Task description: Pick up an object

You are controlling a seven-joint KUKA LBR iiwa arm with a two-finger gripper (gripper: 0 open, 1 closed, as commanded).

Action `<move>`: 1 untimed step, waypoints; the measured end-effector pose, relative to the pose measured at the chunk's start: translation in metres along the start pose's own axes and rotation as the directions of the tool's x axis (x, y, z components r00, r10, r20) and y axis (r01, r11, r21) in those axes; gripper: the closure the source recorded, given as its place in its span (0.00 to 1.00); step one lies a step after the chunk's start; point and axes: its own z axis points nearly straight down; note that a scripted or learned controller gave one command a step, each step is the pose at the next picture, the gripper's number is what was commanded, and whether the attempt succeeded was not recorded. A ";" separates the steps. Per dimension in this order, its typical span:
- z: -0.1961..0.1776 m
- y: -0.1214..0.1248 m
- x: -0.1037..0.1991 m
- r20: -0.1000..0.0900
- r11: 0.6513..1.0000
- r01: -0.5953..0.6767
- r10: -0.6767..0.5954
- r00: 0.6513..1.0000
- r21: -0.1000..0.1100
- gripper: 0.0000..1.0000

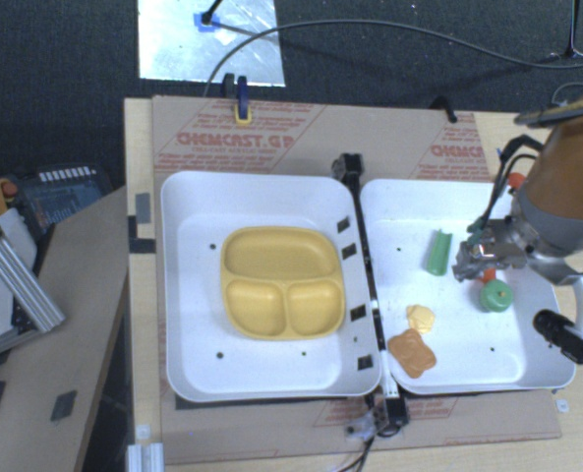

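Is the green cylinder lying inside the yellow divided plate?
No, the green cylinder lies in the right bin, while the yellow divided plate sits in the left bin.

Under my bins lay a cardboard sheet (301, 131) printed in red. I read "CHEMCAST G P" behind the left bin (188, 264), and the same "CHEMCAST" mark at a slant behind the right bin (527, 362). Other print was too faint to read.

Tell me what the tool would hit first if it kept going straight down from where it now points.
Probably the bare floor of the right bin, in the gap between the green block and the green ball. The tool sits near both, so depth is uncertain.
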 end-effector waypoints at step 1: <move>-0.051 0.002 0.000 0.000 1.000 0.000 0.000 1.000 0.000 1.00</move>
